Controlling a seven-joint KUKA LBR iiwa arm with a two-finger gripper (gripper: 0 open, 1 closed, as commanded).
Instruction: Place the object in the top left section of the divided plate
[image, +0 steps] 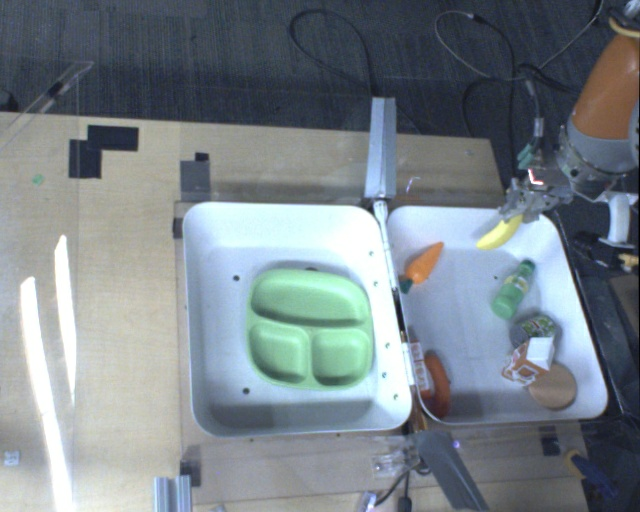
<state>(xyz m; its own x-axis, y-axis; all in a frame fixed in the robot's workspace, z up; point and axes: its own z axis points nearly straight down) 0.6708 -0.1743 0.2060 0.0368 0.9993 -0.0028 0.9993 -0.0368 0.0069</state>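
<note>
You get no readable text here. The green bottle (514, 288) in the right bin (470, 330) carries a label, but it's too small to make out. The round can (534, 328) beside it shows a printed top, lettering blurred. The small carton (528, 362) has red and white print, no words legible. The black marks (100, 146) on the bench (100, 350) are plain shapes, not characters.

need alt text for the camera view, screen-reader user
A grey-and-orange robot arm reaches in from the right, its gripper at a yellow banana in the right bin, which also holds a carrot, a green bottle and other items. A green divided plate sits in the left bin.
</note>
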